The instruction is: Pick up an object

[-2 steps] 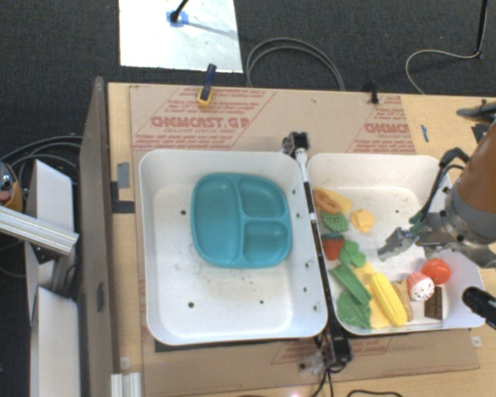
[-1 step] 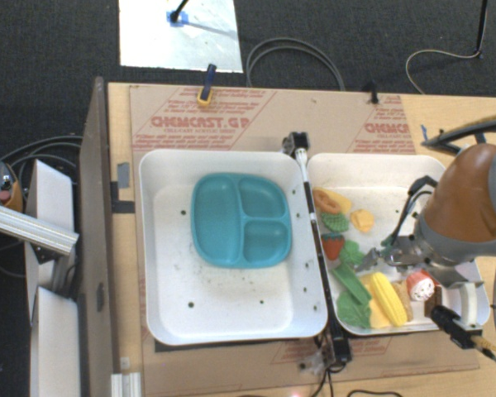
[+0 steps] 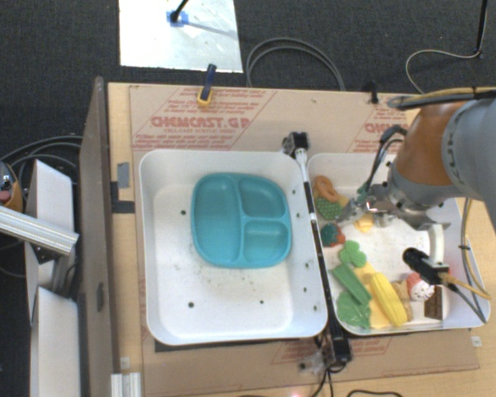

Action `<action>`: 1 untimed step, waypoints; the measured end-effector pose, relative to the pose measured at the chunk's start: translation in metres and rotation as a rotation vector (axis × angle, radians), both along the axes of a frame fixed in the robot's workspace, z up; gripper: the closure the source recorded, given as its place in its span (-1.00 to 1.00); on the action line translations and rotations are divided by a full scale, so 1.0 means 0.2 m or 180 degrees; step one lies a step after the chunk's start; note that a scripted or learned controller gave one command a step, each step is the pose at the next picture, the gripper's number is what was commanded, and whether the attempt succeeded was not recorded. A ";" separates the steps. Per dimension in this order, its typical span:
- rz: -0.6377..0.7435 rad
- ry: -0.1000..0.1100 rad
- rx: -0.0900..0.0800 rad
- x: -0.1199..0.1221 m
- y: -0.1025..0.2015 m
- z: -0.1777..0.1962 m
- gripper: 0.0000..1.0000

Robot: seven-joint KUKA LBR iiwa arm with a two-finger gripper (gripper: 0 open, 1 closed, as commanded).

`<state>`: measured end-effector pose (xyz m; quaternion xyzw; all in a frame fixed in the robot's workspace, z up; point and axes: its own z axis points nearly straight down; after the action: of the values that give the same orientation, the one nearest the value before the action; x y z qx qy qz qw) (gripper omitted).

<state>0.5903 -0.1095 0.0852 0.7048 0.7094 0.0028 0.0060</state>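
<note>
Our claw hangs low in the crowded bin

We see the claw [image 3: 370, 209] over the right bin [image 3: 456, 325], close to its middle wall; we cannot tell its grip. Toys lie just below it: a yellow corn [image 3: 386, 297], green pieces [image 3: 351, 284], a small doll [image 3: 417, 285]. Far to its left, the left bin [image 3: 161, 246] has a blue plate [image 3: 240, 220] and open room.
</note>
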 end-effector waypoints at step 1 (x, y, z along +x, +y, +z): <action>-0.0014 -0.0011 -0.0007 0.27 -0.27 0.44 -1.00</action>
<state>0.6435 -0.1640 0.1724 0.7063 0.7078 0.0031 0.0080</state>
